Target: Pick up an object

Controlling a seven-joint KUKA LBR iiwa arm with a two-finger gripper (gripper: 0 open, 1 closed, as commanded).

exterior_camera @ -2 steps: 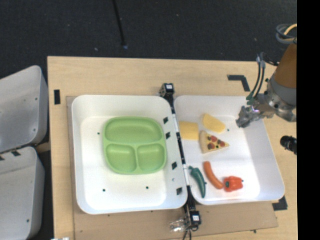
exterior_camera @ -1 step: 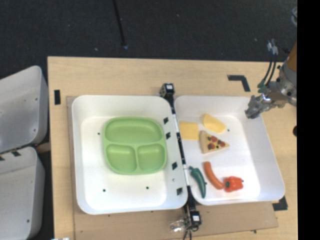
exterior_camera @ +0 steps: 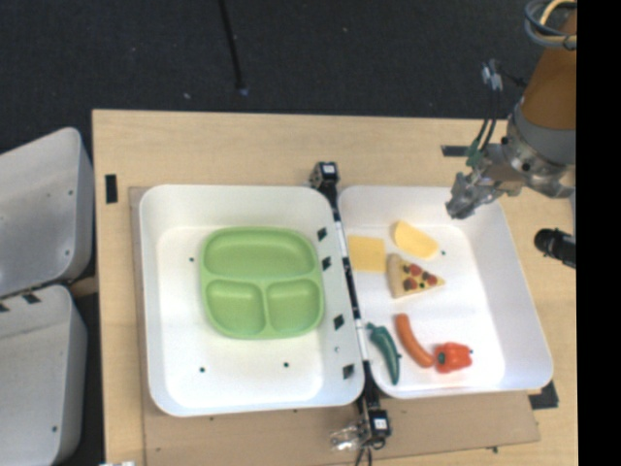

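- The counter (exterior_camera: pixel 116 144) carries two white bins side by side, so one can serve as a source and the other as a place to put things.
- The left bin (exterior_camera: pixel 170 377), well to the left of the hand, holds a green tray (exterior_camera: pixel 262 282) lying flat in its middle, its three compartments facing up, probably to receive items.
- The right bin (exterior_camera: pixel 509 343) lies under the hand and holds all the loose food pieces, spread apart so that each can be taken alone.
- The arm (exterior_camera: pixel 551 95) reaches in from the right and tilts down over the bin's far right corner.
- The hand (exterior_camera: pixel 464 202) hangs over that corner with nothing between its fingers; how wide they stand I cannot tell.
- A yellow wedge (exterior_camera: pixel 415 240) is the nearest piece, just below and left of the hand, so I judge it the likeliest thing to pick.
- A pizza slice (exterior_camera: pixel 415 278) lies just past the wedge.
- A yellow square (exterior_camera: pixel 366 254) sits further left, beside the bins' shared wall.
- A carrot (exterior_camera: pixel 412 342), a red pepper (exterior_camera: pixel 454 357) and a green chilli (exterior_camera: pixel 385 349) lie farthest from the hand, near the front edge.
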